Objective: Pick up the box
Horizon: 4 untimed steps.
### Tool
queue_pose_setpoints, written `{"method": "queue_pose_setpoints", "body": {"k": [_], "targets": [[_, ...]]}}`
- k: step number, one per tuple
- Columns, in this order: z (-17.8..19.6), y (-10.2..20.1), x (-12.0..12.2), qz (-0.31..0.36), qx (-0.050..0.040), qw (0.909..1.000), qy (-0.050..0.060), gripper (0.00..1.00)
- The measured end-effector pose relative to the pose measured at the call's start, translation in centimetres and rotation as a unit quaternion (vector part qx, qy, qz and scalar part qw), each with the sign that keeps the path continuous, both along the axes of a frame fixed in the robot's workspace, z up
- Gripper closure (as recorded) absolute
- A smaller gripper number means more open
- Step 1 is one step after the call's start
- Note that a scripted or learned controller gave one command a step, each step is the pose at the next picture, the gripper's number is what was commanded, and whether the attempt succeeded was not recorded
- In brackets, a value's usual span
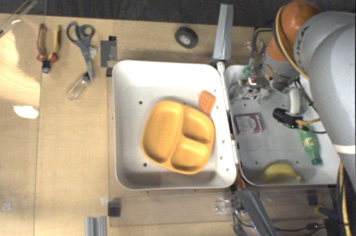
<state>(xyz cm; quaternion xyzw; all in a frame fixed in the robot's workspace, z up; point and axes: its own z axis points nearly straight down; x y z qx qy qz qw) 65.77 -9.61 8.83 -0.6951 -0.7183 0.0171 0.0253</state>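
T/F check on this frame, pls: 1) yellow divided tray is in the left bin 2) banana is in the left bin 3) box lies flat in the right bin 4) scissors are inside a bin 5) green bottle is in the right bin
1) True. The yellow divided tray sits in the left bin.
2) False. The banana lies in the right bin, near its front edge.
3) True. The box lies flat on the right bin's floor.
4) False. The scissors lie on the bench, left of both bins.
5) True. The green bottle lies at the right bin's right side.
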Motion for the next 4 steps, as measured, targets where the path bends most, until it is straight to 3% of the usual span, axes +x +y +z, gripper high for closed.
{"method": "queue_pose_setpoints", "body": {"k": [1,2,3,4], "targets": [[1.0,-1.3,-0.1,-0.002,-0.0112,0.9999,-0.001,1.0],[9.9,1.8,-3.0,0.178,-0.0006,0.9834,-0.035,1.0],[14.8,8.6,-8.6,0.289,0.0028,0.9565,-0.035,1.0],[17.0,11.0,-0.8,0.164,-0.0008,0.9859,-0.034,1.0]]}}
